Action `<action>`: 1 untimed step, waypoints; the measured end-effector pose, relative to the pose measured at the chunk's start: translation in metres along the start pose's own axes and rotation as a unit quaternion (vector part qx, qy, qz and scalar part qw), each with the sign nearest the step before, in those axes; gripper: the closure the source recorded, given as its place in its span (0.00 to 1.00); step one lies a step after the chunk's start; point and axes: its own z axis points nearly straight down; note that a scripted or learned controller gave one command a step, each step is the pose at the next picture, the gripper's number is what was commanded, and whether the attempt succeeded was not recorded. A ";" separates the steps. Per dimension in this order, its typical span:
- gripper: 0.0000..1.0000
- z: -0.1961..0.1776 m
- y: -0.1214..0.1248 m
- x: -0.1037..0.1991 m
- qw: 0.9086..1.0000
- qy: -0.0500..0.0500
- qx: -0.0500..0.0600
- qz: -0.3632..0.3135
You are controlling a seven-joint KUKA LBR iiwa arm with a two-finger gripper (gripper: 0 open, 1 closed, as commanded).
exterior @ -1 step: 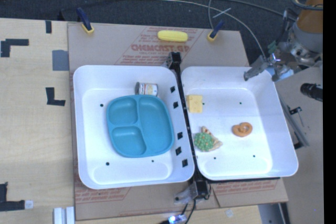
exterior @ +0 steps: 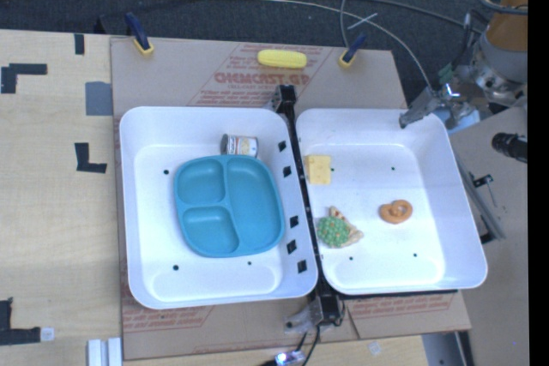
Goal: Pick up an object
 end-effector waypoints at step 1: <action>0.00 0.065 0.000 0.003 1.000 0.000 0.003 -0.001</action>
